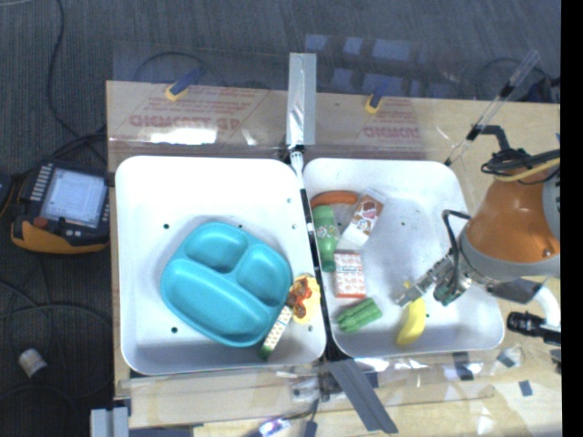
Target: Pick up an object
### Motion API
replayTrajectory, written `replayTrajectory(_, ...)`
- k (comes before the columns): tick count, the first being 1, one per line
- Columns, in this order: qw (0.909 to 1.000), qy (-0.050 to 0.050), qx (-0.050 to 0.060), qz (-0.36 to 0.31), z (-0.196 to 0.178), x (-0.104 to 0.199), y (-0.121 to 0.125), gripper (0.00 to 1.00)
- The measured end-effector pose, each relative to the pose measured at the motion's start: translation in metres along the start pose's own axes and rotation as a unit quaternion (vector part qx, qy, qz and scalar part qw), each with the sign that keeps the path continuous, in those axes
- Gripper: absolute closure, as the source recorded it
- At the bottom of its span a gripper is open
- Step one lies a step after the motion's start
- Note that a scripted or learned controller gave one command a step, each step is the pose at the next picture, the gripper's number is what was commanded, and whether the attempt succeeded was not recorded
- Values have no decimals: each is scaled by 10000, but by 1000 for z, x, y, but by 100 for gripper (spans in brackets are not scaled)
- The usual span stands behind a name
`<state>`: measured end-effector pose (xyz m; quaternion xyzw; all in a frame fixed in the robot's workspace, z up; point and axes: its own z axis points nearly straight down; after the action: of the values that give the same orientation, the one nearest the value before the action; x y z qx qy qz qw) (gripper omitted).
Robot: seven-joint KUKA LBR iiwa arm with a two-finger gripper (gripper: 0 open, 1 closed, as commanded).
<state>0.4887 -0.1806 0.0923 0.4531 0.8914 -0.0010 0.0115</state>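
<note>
tool [422, 289] low in right bin [474, 209] | beside banana [412, 322] | finger state: cannot tell

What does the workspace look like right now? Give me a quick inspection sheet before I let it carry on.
Surface: wooden bench bearing two white bins, left bin and right bin.
Job's things: right bin holds a yellow banana, green pepper, red-and-white carton, green bottle, white packet and orange sausage.
Clutter: left bin holds a blue divided tray; small yellow-and-red toy at its right edge.
Gripper: gripper low in right bin, just above the banana; nothing seen between its fingers.
Cables: black cables on the floor, left.
Surroundings: handheld pendant on grey carpet.
</note>
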Motion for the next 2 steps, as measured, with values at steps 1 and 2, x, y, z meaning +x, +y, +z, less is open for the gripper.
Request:
replayTrajectory(1,9879,21,7,1550,1,14,9,0)
replayTrajectory(2,9939,-8,8,1104,0,26,18,0)
